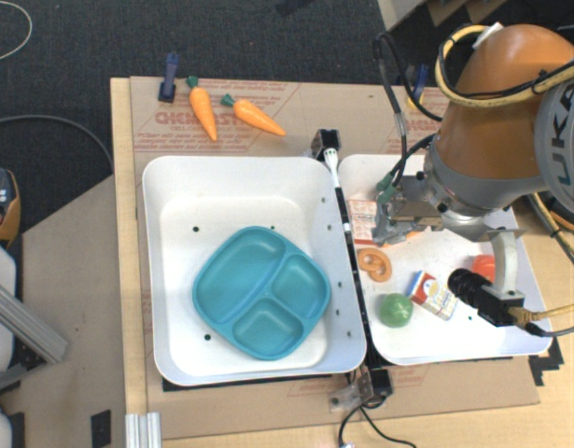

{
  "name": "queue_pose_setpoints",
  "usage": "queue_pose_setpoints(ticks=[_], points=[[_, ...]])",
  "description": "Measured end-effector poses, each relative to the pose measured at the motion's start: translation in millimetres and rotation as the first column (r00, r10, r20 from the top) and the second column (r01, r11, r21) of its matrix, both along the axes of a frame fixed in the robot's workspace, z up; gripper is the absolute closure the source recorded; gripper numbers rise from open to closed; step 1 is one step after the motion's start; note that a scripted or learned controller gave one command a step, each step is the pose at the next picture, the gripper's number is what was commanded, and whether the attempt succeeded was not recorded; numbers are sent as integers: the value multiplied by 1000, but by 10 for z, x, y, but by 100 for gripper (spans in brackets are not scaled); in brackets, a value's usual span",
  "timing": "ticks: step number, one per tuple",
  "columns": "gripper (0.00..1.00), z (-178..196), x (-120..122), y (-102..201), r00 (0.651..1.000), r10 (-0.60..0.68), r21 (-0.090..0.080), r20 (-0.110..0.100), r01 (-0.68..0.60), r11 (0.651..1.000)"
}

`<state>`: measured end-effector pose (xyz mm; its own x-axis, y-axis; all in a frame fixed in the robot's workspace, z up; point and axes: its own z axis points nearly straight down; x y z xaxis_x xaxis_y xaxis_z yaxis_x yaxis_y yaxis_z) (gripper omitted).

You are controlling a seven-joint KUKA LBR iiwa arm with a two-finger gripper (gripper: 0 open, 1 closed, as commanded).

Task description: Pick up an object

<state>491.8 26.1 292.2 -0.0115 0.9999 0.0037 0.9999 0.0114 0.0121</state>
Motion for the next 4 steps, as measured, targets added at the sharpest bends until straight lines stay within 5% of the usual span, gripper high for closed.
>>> queue_pose_setpoints(ticks=[1,2,3,4], points=[[100,1155,-120,841,1000,1,3,3,-1,1000],[100,-70,-143,983,1000,-11,-7,-25,11,1000],[100,-265,427,903,1000,-13,-5,-9,13,1000],[100,1698,671,1345,1000,-6,3,10,6,1000]])
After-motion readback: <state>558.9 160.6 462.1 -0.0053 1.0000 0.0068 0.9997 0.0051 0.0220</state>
